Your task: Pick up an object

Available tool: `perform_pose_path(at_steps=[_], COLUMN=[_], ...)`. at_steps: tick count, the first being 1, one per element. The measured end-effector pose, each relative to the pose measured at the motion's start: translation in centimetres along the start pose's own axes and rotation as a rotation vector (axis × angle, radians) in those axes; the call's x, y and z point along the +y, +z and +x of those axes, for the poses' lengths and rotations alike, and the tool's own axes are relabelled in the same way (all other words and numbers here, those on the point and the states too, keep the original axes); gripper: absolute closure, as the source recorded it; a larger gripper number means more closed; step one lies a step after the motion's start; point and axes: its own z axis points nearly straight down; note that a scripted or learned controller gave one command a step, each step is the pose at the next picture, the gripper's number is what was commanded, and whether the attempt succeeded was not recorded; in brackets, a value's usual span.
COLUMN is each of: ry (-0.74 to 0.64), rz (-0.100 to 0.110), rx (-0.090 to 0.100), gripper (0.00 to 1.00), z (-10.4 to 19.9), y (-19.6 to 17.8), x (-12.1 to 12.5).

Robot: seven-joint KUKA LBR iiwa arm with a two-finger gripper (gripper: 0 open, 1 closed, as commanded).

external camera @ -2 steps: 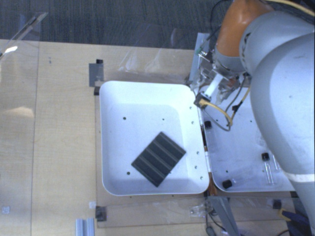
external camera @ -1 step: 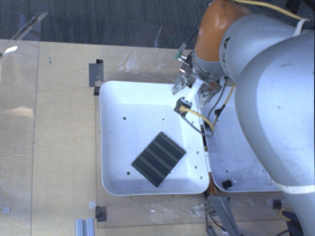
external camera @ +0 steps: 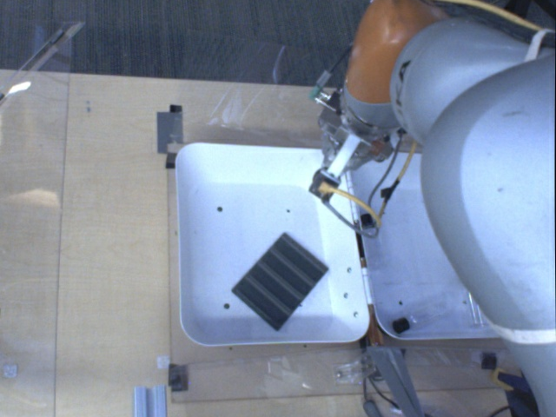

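Note:
A dark grey ribbed rectangular pad [external camera: 280, 281] lies flat and turned diagonally in the lower middle of the left white bin [external camera: 201, 233]. My gripper [external camera: 340, 153] hangs below the orange wrist band over the top right corner of that bin, near the wall shared by the two bins. It is well above and to the right of the pad, apart from it. The wrist and arm hide most of the gripper, and nothing is visibly held.
A small black object [external camera: 400, 326] sits near the front left corner of the right bin [external camera: 434, 320]. The grey arm covers much of that bin. A wooden bench [external camera: 95, 233] surrounds the bins, with a black bracket [external camera: 171, 129] at the left bin's far corner.

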Motion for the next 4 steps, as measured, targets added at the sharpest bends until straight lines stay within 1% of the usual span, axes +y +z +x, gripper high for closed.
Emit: perform_pose_path(at_steps=[1,2,3,4], ry=[-0.001,0.158,0.553,0.592], rz=[0.0,0.004,-0.002,0.004], rx=[0.0,-0.003,0.003,-0.004], gripper=[0.0,0.0,0.0,0.0], z=[0.0,5.8,1.0,2.7], y=[0.0,6.2,-11.0,1.2], x=[0.0,-2.6,-1.8,-3.0])
